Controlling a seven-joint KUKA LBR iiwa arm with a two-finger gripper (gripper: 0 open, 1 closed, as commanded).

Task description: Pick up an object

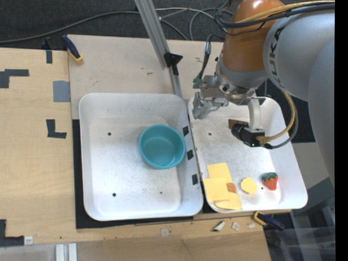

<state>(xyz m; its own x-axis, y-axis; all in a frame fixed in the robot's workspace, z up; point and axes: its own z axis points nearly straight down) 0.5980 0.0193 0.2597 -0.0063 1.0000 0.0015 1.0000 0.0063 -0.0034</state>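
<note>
Pick not begun — gripper (pixel 202 109), grip state indiscernible, hangs far end of right bin (pixel 291 170) from yellow blocks (pixel 220 186), strawberry (pixel 269 181).

Upright teal bowl (pixel 161 146) in left bin; yellow pieces (pixel 220 186) in right bin.

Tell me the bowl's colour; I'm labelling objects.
Teal blue, seen in the camera view: the bowl sits in the left bin.

Grey arm (pixel 304 48), orange band (pixel 253 31), black cables (pixel 225 12)
</note>
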